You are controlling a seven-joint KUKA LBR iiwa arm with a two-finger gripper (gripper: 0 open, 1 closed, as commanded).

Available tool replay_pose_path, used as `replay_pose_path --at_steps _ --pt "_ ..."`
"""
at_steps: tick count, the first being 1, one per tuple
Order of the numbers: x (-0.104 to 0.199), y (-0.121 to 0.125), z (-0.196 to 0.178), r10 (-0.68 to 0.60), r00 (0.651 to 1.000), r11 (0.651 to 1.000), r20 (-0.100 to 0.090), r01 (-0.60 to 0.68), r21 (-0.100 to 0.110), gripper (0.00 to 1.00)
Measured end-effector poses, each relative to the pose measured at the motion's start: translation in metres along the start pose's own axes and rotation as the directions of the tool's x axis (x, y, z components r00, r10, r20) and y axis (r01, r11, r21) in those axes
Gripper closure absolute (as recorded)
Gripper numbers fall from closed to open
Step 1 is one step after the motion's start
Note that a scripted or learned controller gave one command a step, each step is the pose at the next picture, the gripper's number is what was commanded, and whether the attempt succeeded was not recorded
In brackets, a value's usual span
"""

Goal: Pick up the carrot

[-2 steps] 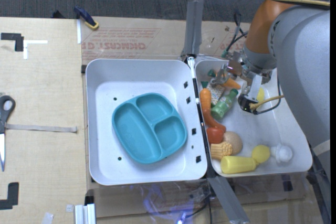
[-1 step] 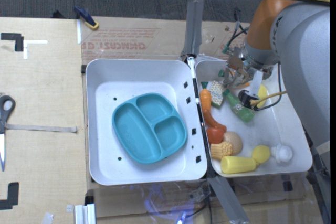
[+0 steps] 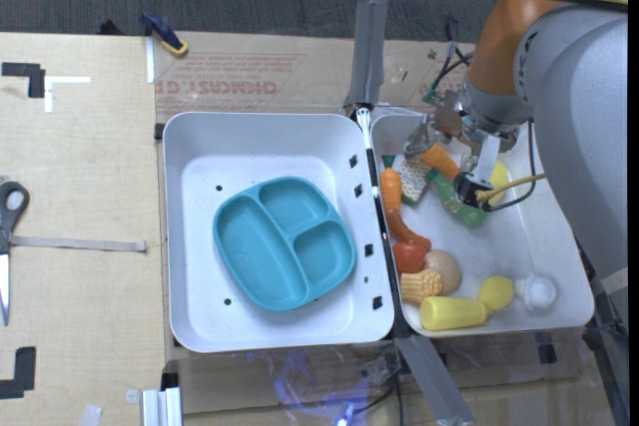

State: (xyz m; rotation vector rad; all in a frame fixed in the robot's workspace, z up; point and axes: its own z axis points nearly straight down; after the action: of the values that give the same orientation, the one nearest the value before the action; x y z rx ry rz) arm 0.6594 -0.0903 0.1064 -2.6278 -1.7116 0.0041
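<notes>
Cardboard bench [image 3: 230, 75] with mirrored red lettering; hand [image 3: 446, 147] clasping carrot [image 3: 437, 158].

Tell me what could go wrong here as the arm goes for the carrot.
The gripper is low in the right bin, where toy food lies packed together. The orange carrot under it touches a green piece, so the jaws might catch both or push the carrot aside. A yellow cable loops close by and could snag. Similar orange pieces lie along the bin's left wall and could be mistaken for the carrot.

Divided tray [image 3: 285, 242] in left bin [image 3: 180, 214]
</notes>
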Motion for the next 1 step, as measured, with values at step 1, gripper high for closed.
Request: replay_pose_path --at_steps 1 --pt "-0.0257 -0.0019 0.0122 0.327 0.945 0.945 -0.002 -0.327 -0.007 0.0"
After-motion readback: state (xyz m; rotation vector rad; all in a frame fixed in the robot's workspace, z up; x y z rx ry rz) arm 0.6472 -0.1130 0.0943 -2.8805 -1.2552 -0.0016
